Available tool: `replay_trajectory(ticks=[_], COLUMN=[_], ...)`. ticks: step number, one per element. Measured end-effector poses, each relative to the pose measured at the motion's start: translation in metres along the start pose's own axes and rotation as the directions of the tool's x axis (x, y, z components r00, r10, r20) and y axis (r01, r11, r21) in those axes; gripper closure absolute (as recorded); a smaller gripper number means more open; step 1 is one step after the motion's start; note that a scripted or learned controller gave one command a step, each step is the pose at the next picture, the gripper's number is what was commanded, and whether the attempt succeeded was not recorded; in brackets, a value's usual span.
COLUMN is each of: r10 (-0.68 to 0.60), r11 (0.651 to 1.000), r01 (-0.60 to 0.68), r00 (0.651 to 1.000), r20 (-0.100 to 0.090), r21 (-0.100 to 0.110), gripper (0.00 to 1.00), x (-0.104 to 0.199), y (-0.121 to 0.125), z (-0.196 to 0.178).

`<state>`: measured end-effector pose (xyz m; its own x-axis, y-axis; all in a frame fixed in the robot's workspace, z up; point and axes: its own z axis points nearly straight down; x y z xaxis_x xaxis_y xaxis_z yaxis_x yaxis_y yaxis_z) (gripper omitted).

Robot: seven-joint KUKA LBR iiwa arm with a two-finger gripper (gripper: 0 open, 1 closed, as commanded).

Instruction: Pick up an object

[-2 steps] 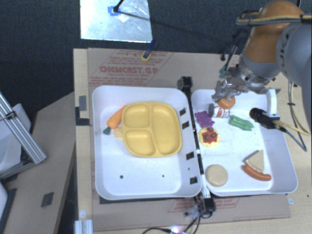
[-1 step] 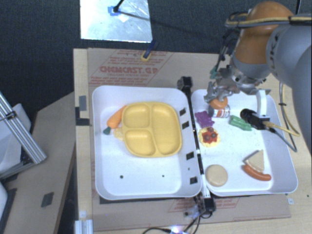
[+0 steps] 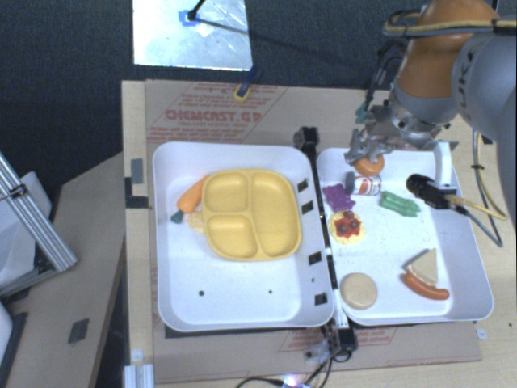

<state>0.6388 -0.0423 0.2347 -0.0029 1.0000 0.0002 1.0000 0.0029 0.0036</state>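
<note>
My gripper [image 3: 367, 155] is low over the far left part of the right bin [image 3: 464, 253]. Directly under its tip is a small orange round thing [image 3: 371, 166], partly hidden by it; whether it rests on the bin floor or is lifted is unclear. Just in front lie a small red-and-white can [image 3: 366, 186] on its side and a purple piece [image 3: 337, 196]. A green piece [image 3: 399, 204] lies to the right of the can.
The right bin also holds a pizza slice [image 3: 348, 226], a round bun [image 3: 359, 290], a sandwich wedge [image 3: 422, 263] and a sausage [image 3: 426, 288]. In the left bin [image 3: 174, 289] a yellow divided plate [image 3: 246, 214] lies beside a carrot [image 3: 190, 196].
</note>
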Motion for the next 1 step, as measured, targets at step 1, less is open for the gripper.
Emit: replay_trajectory(ticks=[1], r10=[-0.003], r11=[1.0], r01=[0.003], r00=[1.0], r20=[0.0], r21=[0.001], gripper=[1.0], x=[0.0113], y=[0.005], z=[0.0046])
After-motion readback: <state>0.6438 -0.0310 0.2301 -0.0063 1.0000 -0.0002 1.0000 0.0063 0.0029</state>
